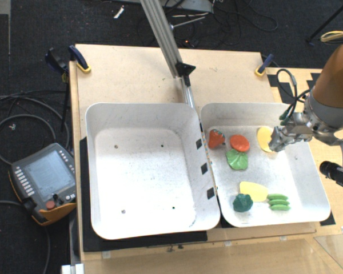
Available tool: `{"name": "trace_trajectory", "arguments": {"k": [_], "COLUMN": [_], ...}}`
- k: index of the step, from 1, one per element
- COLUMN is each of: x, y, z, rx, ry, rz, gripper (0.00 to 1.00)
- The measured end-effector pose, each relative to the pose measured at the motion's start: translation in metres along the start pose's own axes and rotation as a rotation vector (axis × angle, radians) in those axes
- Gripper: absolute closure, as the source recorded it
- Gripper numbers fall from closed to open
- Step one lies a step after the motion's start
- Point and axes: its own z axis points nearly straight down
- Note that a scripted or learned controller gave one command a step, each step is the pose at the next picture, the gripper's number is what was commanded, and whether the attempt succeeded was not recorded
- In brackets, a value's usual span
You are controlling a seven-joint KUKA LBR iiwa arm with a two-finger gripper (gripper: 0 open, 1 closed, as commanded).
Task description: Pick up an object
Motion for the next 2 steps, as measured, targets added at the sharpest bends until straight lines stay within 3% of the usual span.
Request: {"name": "trace_trajectory", "arguments": {"k": [2], "x": [0.114], "y": [0.009], "z": [-0.012], "rx": [0.005], "ry": [0.004], "rz": [-0.005], "gripper": [1.00]}}
